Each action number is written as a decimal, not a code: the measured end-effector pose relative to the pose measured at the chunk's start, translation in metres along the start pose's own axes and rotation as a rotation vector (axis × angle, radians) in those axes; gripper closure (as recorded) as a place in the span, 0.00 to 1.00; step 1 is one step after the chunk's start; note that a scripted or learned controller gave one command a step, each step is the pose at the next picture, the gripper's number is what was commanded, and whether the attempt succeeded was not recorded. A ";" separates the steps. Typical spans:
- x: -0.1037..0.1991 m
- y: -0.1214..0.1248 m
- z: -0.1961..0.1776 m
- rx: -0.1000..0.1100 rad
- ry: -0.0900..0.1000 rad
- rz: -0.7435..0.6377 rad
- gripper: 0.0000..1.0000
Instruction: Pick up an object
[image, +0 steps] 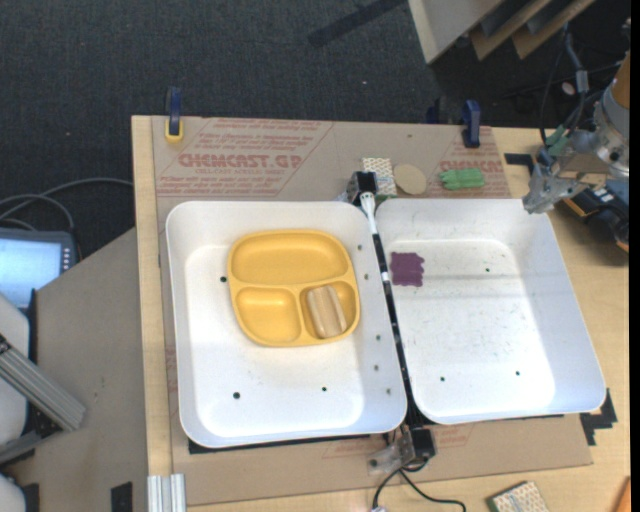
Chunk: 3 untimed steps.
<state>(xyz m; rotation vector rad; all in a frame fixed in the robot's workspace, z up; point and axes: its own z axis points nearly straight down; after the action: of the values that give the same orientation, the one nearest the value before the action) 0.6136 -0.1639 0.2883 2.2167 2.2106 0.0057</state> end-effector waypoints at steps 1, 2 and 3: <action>-0.066 -0.039 -0.049 0.002 -0.002 0.004 1.00; -0.061 -0.109 -0.014 0.016 0.007 0.002 1.00; -0.058 -0.068 0.060 0.017 0.009 -0.005 1.00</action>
<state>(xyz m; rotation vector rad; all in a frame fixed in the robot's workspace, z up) 0.5464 -0.2224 0.2283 2.2240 2.2291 -0.0040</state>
